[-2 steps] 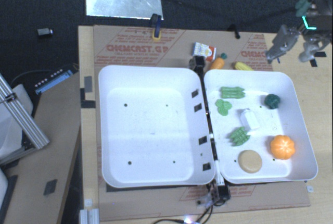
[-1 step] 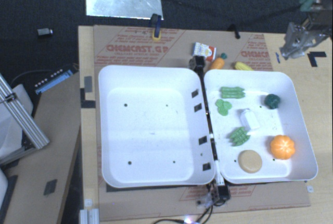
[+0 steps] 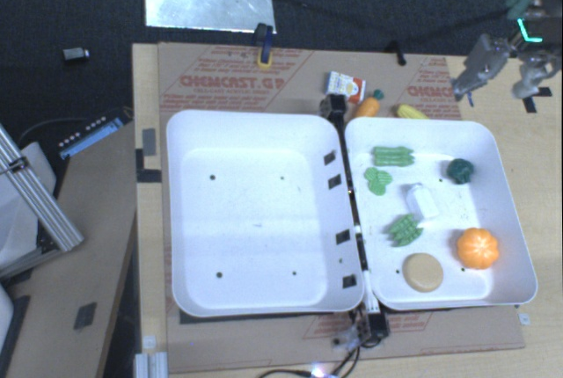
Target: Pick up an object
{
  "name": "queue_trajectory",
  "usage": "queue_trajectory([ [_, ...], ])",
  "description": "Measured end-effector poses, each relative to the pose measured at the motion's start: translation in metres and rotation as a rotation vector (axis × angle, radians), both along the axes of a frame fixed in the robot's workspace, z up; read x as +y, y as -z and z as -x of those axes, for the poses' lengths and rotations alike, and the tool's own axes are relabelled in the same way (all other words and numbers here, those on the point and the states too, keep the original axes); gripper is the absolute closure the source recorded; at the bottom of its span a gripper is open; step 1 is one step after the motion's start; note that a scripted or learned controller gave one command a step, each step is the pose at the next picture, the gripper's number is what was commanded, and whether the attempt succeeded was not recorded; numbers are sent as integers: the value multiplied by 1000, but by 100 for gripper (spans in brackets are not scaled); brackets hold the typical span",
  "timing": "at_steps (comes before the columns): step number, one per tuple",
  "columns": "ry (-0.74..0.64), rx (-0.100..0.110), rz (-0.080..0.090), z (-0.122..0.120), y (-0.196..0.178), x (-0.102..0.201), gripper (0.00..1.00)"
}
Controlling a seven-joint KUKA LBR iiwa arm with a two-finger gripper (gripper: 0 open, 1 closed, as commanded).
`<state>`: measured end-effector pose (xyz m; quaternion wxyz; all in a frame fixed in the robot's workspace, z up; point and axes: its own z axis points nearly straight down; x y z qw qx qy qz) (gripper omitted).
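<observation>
Pincer [image 3: 503,77] hangs high off the right bin's [image 3: 506,158] far corner, grip state I can't tell, and the nearest thing I'd go for, the dark green piece [image 3: 459,170], lies below-left of it.

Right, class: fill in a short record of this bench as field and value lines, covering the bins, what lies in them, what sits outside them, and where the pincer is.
left bin: white, shallow
right bin: orange fruit, tan disc, white block, dark green piece, three light green pieces
behind the bins: carrot, banana, small carton
pincer: above the board beyond the right bin's far corner, apart from every object
</observation>
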<state>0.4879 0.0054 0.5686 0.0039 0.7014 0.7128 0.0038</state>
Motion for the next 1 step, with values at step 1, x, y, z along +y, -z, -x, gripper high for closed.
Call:
queue_trajectory([
  [1,-2,-4,0,0,-12,0,100],
])
